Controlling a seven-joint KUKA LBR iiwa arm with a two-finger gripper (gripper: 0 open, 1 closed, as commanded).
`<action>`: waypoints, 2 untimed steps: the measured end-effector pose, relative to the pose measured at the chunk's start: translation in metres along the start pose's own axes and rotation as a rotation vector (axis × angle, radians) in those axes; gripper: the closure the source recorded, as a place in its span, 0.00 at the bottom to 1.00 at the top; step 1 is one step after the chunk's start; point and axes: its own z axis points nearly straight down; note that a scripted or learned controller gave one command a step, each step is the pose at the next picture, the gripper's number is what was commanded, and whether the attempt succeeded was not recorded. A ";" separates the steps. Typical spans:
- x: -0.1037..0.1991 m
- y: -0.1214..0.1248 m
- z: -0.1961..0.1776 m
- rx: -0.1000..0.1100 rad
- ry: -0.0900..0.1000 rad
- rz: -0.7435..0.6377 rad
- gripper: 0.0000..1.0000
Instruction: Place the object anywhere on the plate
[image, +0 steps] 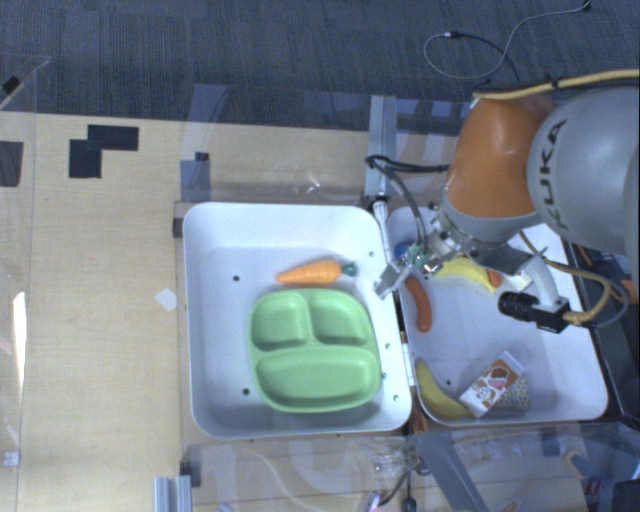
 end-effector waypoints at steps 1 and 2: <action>0.000 0.002 -0.012 -0.007 -0.003 -0.001 1.00; 0.070 0.030 0.005 -0.002 0.000 -0.285 1.00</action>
